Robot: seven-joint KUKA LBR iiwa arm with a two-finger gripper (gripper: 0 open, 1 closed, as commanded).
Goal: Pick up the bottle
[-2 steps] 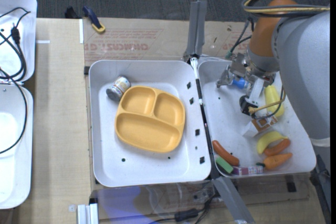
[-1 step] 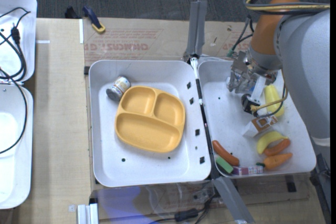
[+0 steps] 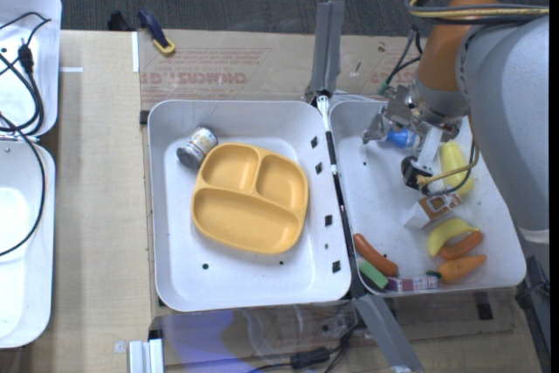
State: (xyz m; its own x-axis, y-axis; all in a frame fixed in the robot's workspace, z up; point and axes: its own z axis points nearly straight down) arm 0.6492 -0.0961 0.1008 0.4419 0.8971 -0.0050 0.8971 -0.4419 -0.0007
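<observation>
Tool over the right bin, bottle in the left bin

The bottle (image 3: pixel 196 145) lies tipped at the left bin's upper left, beside the yellow plate (image 3: pixel 251 197), well left of the tool (image 3: pixel 403 135), whose state I cannot tell.

Mirrored red print on cardboard (image 3: pixel 229 65), illegible.
</observation>
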